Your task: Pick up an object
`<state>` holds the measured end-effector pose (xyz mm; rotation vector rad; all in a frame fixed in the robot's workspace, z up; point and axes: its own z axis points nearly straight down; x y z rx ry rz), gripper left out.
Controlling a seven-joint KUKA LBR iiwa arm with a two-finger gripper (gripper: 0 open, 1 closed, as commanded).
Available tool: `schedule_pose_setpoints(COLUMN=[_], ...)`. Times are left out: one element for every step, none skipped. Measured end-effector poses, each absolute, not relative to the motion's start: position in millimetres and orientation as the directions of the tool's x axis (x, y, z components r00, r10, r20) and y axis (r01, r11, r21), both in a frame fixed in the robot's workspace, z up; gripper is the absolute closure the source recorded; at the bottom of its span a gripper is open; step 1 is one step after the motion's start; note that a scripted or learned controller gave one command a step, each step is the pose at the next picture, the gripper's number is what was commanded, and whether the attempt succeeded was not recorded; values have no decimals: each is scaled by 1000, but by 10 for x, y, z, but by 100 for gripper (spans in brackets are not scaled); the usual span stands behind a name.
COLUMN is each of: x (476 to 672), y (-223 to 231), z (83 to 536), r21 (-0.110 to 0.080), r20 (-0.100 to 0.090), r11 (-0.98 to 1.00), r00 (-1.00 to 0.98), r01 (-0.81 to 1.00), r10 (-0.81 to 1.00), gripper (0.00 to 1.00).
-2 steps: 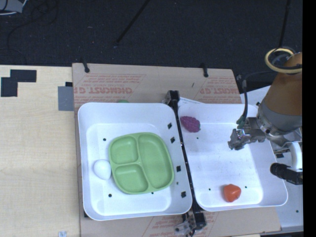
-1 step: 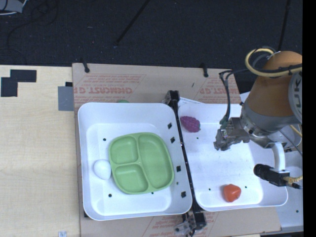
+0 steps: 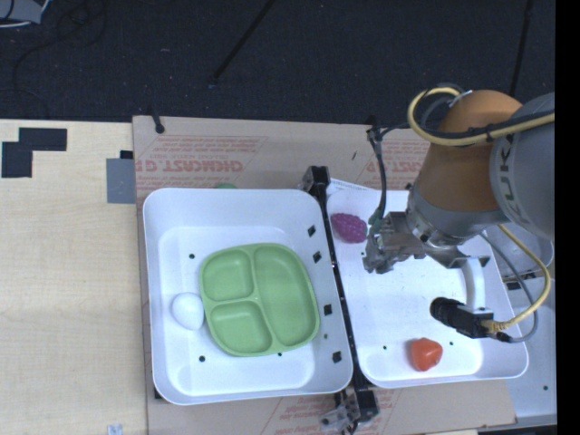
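Approach step, nothing lifted: your hand (image 3: 385, 254) hangs in the right bin (image 3: 399, 333) just beside the purple berry (image 3: 348, 227), spread indiscernible; next, centre and descend.

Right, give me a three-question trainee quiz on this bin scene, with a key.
1. True or false: the green divided plate lies in the left bin.
2. Multiple choice: which thing lies nearest the gripper? A) the white egg-shaped object B) the purple berry-like object C) the red object
3. Fill in: the red object lies near the ____ edge of the right bin, as the camera view shows it.

Key: 1 true. 2 B; it sits just left of the gripper, by the divide between the bins. 3 bottom.
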<state>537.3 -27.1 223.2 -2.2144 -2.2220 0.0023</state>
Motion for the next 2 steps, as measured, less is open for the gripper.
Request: schedule_pose_setpoints(x=[5439, 5413], y=[234, 804], z=[2334, 2276], r21=[-3, -5], r20=[2, 2], r11=[5, 5], r00=[-5, -5], r01=[1000, 1000], r10=[1000, 1000], gripper=[100, 100])
